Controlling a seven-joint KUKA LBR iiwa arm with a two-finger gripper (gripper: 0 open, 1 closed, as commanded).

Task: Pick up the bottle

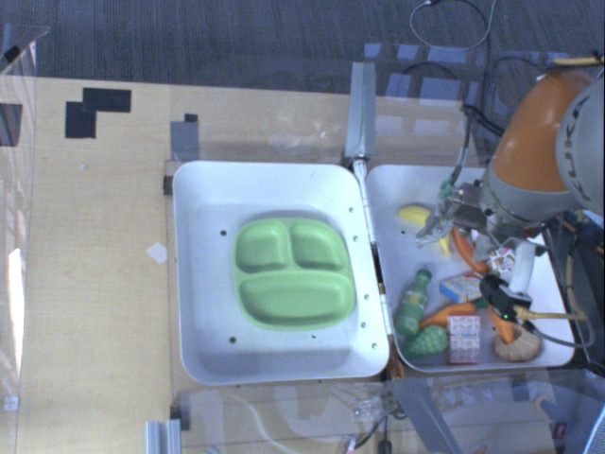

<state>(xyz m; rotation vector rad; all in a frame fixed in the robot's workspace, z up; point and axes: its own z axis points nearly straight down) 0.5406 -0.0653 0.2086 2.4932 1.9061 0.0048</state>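
Gripper position over right bin

The gripper (444,223) hangs over the right bin (383,192) near a yellow item (412,216); its grip state cannot be determined. The green bottle (413,303) lies at the bin's left wall, apart from the gripper, beside a carrot (444,313)

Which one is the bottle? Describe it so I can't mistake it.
Look in the right bin, along its left wall near the front. The bottle lies there, green, with its cap pointing away from the front edge. Unlike the bumpy green item beside its base, it is smooth and slender.
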